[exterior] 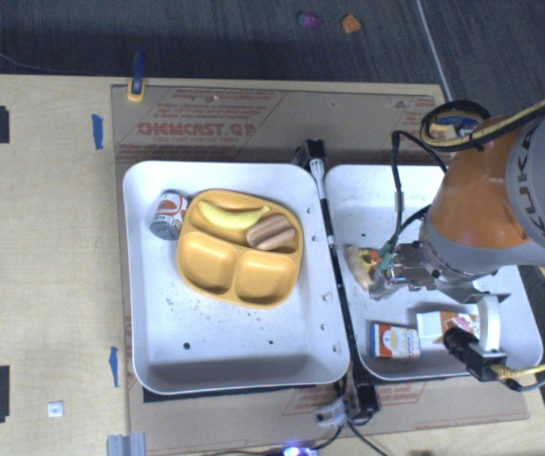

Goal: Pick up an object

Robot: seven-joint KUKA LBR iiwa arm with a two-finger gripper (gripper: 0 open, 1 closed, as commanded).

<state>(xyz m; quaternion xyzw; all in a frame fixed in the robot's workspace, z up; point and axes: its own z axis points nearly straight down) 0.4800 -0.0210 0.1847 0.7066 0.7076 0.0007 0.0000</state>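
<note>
My gripper point(379, 272) is low in the right bin point(367, 193), near its left side, under the grey and orange arm. Its fingertips sit over small colourful items point(367, 259) and the wrist hides how they stand. A small carton point(393, 340) with an orange and white label lies at the bin's front, below the gripper. A white box with red print point(448, 327) lies to the carton's right, partly under the arm.
The left bin point(159, 350) holds a yellow divided tray point(234, 255) with a banana point(227, 217) and a sausage point(271, 233) in it. A crushed can point(167, 215) lies at the tray's left. Cables point(458, 126) loop behind the right bin.
</note>
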